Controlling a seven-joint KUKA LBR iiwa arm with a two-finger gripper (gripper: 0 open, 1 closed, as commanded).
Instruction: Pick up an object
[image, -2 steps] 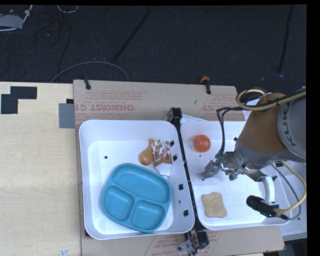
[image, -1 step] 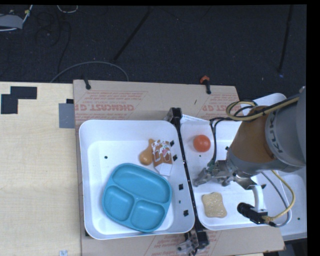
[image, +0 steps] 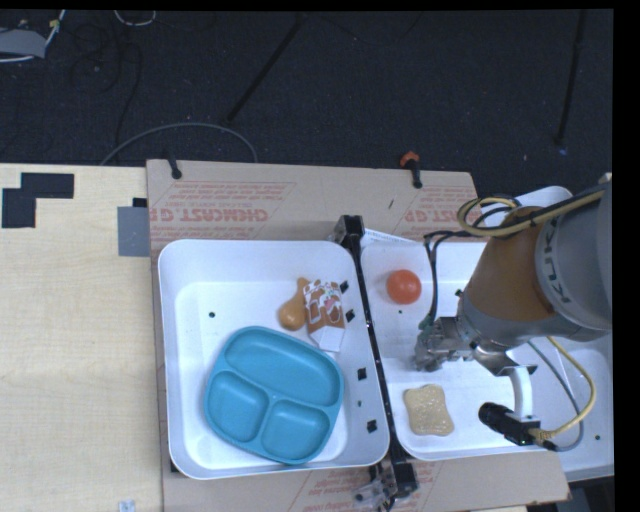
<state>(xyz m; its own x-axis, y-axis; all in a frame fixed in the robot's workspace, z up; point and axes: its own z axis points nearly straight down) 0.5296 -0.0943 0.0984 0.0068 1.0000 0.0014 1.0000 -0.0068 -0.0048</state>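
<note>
My gripper (image: 432, 352) hangs low over the right bin (image: 400, 440), near its middle. A red-orange ball (image: 404, 286) lies toward the bin's far left, above the gripper. A tan, bumpy cracker-like piece (image: 429, 410) rests near the front of the same bin, just below the gripper. Nothing shows between the gripper's tips. In the left bin (image: 185, 300) lie a blue divided plate (image: 273, 394), a small orange-brown figure (image: 292, 312) and a brown and white patterned packet (image: 324, 305).
A black divider (image: 366, 350) runs between the two bins. The bins stand on a cardboard sheet (image: 300, 200) over a pale wooden bench (image: 70, 330). The arm's grey and orange body (image: 530, 280) covers the right bin's right half.
</note>
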